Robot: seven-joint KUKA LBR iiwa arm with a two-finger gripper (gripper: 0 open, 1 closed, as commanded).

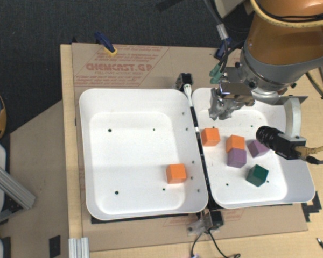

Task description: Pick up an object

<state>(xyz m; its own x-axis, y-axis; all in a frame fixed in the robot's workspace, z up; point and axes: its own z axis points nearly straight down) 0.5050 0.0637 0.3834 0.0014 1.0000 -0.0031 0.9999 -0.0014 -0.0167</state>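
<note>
My gripper (219, 113) hangs over the back left part of the right bin (296, 190), its dark fingers pointing down just above and behind an orange block (210, 137). Nothing shows between the fingers. Further right lie a second orange block (236, 142), a purple block (236, 157) touching it, another purple block (256, 148) and a green block (257, 175). In the left bin (97, 112) one orange block (176, 173) sits near the front right.
A black cylindrical part (274, 138) of the arm reaches across the right bin over the purple block. Both bins rest on a cardboard sheet (118, 66). A black clip (184, 81) sits at the back between the bins.
</note>
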